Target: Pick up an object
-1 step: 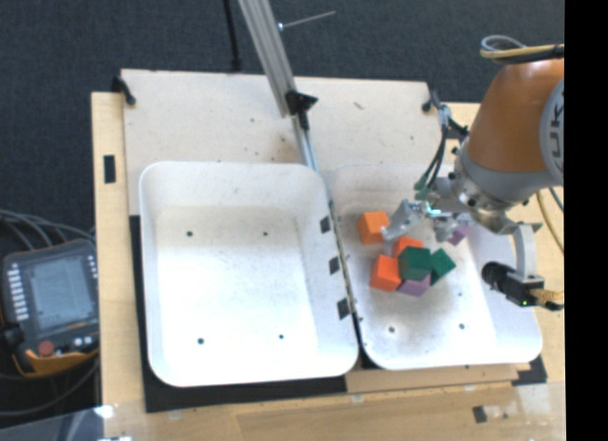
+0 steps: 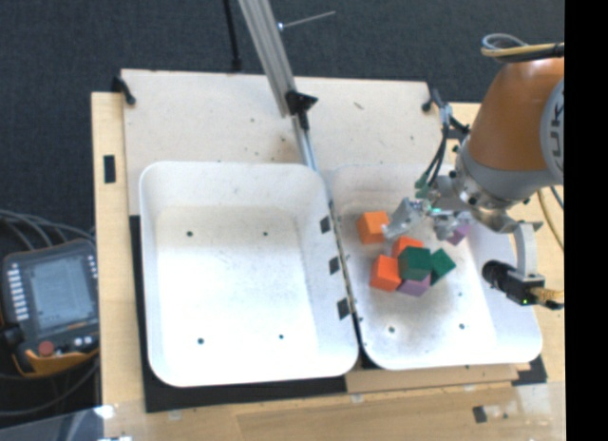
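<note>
Several matte cubes [image 2: 407,266] cluster in the right bin [image 2: 494,335] beneath the tool [image 2: 410,213], grip unclear.

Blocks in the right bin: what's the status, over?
Gripper low over the blocks, grip unclear. Orange block beside it. Blocks clustered tight, right bin.

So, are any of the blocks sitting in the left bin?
No; the orange block and the other blocks lie in the right bin.
</note>
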